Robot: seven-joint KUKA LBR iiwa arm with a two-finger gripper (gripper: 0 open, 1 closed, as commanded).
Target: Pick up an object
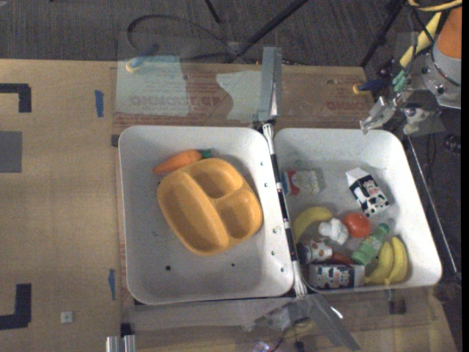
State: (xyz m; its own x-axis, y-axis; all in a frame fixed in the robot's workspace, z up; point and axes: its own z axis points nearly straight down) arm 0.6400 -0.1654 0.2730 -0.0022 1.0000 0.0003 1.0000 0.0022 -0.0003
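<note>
At the lower right of the frame, the right bin (pixel 418 189) holds a crowded heap. Along its near rim a milk carton (pixel 335 275) lies on its side, partly covering a small red piece too hidden to name. Beside it a green bottle (pixel 370 245) tilts against a pair of bananas (pixel 391 261) whose long axis runs up-frame. A single banana (pixel 311 219) curves leftward near a white figure (pixel 334 230) and a red tomato-like ball (pixel 357 224). Further up, a cow-print carton (pixel 366 191) lies diagonally. In the left bin (pixel 139 218), an orange divided plate (pixel 209 204) touches a carrot (pixel 178 160) pointing left. At upper right, the claw (pixel 392 114) hangs past the bin's far corner, carrying nothing; I cannot tell how wide it stands.
</note>
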